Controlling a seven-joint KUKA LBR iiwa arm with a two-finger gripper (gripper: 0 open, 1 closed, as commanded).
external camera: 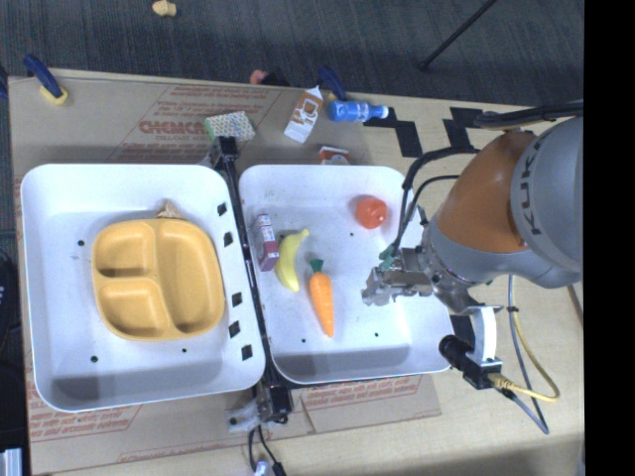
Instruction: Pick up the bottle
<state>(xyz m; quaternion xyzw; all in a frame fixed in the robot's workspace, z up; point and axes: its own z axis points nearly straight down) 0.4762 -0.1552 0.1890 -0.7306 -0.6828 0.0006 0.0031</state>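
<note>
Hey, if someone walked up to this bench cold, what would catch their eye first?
Probably the big grey and orange arm reaching over the right bin, where a carrot, banana and tomato lie. Next, the yellow divided plate in the left bin. The blue bottle lies outside, behind the bins.

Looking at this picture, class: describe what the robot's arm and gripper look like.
The arm is bulky and grey with a broad orange band above the wrist. Black cables loop along it and a yellow cable trails below. The gripper is a small grey metal assembly with a green spot.
</note>
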